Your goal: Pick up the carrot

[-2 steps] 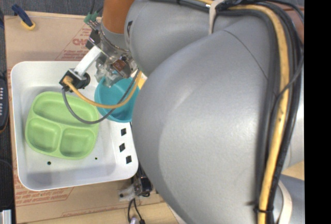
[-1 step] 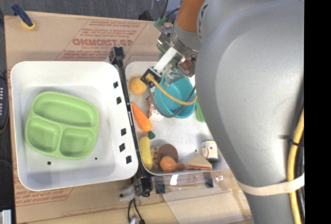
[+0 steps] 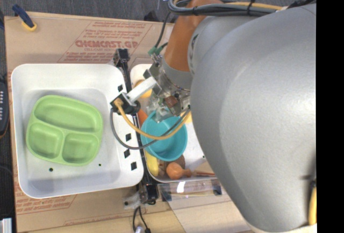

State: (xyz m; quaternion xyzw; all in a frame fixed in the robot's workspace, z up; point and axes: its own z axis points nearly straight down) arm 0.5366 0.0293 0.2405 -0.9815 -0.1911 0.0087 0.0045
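My arm fills the right side of the camera view and covers most of the right bin [image 3: 137, 73]. The gripper [image 3: 161, 101] hangs low over that bin's left part, just above a teal bowl [image 3: 167, 139]. A narrow orange piece [image 3: 142, 118], possibly the carrot, shows at the bin's left wall beside the gripper, mostly hidden by cables and the bowl. A second orange rounded thing [image 3: 173, 170] lies near the bin's front edge. I cannot tell which of the two is the carrot, and nothing is visibly held.
The left bin [image 3: 21, 81] holds a green divided plate [image 3: 65, 129]. A yellow item [image 3: 152, 164] lies by the teal bowl at the right bin's front. A looping cable [image 3: 121, 121] hangs over the wall between the bins. Brown cardboard [image 3: 80, 38] lies under both bins.
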